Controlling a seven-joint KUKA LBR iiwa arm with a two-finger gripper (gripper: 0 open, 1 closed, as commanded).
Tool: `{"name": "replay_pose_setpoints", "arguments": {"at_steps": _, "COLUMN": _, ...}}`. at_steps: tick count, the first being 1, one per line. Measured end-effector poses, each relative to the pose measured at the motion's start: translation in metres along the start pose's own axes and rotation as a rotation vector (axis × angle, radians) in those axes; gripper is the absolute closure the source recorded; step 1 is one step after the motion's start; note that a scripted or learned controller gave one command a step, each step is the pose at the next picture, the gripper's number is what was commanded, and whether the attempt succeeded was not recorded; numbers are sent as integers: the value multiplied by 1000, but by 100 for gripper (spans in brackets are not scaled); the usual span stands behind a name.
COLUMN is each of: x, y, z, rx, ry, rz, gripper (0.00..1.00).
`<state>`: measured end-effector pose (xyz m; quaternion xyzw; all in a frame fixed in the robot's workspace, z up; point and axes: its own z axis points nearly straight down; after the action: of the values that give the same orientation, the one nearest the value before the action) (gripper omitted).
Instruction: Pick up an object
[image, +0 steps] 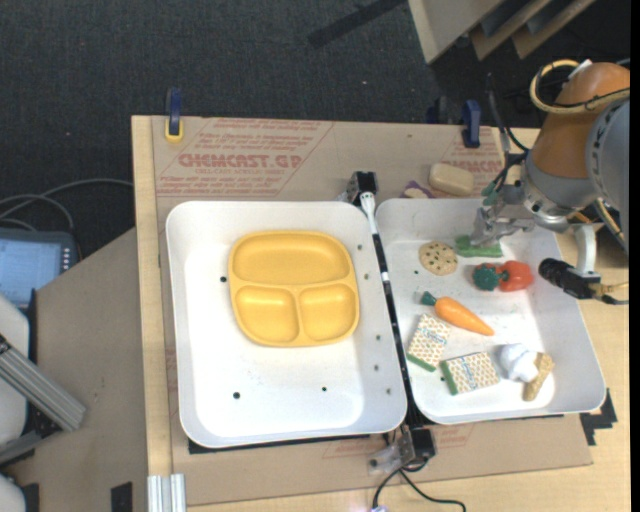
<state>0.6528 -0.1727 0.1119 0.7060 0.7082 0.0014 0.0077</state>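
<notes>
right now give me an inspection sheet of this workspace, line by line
surface: cardboard-covered bench bearing a left white bin and a right white bin
job's things: in the right bin, cookie, toy carrot, red toy pepper, two patterned packets, green flat piece
clutter: yellow divided plate in the left bin; beige block on the bench
grippers: gripper low over the right bin's far end, at the green flat piece
cables: black cable at the near edge
surroundings: dark carpet
</notes>
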Motion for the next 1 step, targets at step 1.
{"name": "replay_pose_setpoints", "arguments": {"at_steps": 1, "x": 0, "y": 0, "z": 0, "rx": 1, "ry": 0, "rz": 0, "gripper": 0}}
